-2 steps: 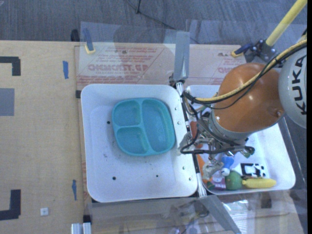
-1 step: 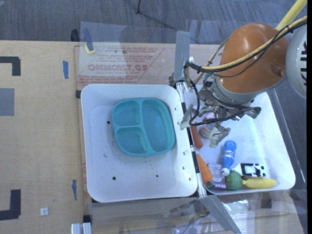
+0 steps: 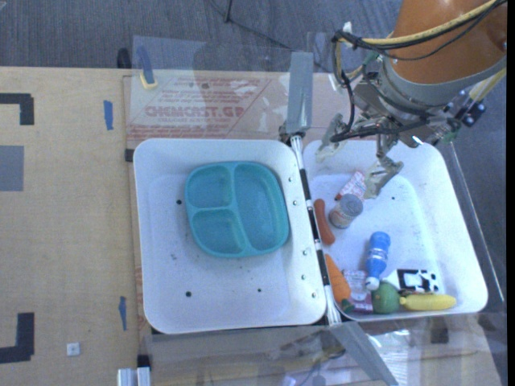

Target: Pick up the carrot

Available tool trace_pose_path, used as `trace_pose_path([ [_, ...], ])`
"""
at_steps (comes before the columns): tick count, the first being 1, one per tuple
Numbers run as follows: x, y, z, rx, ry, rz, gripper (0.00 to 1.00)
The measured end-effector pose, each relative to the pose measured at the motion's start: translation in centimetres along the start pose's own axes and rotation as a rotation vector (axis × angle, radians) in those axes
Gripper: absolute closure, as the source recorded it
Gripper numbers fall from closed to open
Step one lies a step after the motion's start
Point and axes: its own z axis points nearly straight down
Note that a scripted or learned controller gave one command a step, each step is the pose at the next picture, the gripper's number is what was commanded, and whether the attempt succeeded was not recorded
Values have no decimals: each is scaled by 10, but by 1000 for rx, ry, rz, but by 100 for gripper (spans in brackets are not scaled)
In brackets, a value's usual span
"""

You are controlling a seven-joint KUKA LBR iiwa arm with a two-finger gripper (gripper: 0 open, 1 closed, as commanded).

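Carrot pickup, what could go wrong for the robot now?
The carrot lies tight against the right bin's left wall, so a finger may not fit beside it. A sausage lies just above it and could be grabbed instead. The pincer hangs near the top, with a can on the way.

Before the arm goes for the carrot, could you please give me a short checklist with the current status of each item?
1. Carrot visible, by right bin's left wall: ok.
2. Gripper above the carrot: not ok; it hangs over the bin's far end.
3. Fingers open, nothing between them: ok.
4. Room around carrot: not ok; wall on one side, sausage just beyond, small items beside its near end.
5. Blue bottle off the carrot: ok.
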Motion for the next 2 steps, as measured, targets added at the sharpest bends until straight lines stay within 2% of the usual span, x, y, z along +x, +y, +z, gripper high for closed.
trace_pose_path([
  [1,67,59,79,-4,4,-296,0],
  [2,64,59,68,-1,-3,-295,100],
])
